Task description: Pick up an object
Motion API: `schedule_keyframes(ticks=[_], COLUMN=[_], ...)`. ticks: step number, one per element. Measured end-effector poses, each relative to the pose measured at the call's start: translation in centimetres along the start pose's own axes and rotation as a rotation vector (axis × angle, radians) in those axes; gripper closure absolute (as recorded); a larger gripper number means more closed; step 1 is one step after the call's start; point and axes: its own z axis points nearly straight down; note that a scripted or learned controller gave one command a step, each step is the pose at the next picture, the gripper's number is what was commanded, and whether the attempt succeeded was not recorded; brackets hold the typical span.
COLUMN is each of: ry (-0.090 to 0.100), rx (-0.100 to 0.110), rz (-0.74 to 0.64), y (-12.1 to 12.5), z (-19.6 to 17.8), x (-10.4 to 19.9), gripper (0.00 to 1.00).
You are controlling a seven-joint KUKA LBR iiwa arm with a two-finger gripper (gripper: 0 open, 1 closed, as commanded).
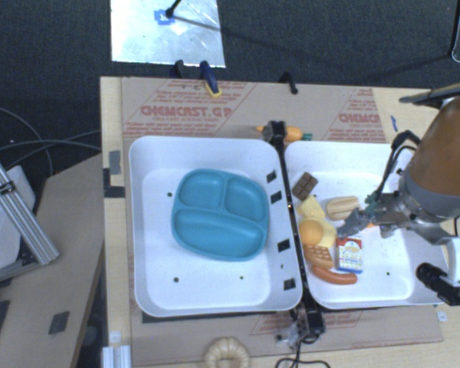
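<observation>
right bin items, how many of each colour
Right bin, as far as the view shows:
brown: 1, chocolate bar
tan: 1, bread roll
yellow: 1, pale wedge
orange: 2, round fruit and waffle
red: 1, sausage
white and red: 1, small carton
Total: 7

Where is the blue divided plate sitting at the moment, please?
The blue divided plate lies in the middle of the left bin, across the divider from the toy food in the right bin.
</observation>
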Motion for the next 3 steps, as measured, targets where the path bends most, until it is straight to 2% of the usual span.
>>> schedule_keyframes(ticks=[1, 2, 3], ry=[-0.001, -0.001, -0.001], rx=[-0.012, -0.007, -0.014], rz=[-0.003, -0.001, 0.002], y=[0.3, 0.7, 1.1], z=[-0.6, 5.4, 11.2], x=[0.0, -0.6, -1.3], gripper=[0.0, 0.0, 0.0])
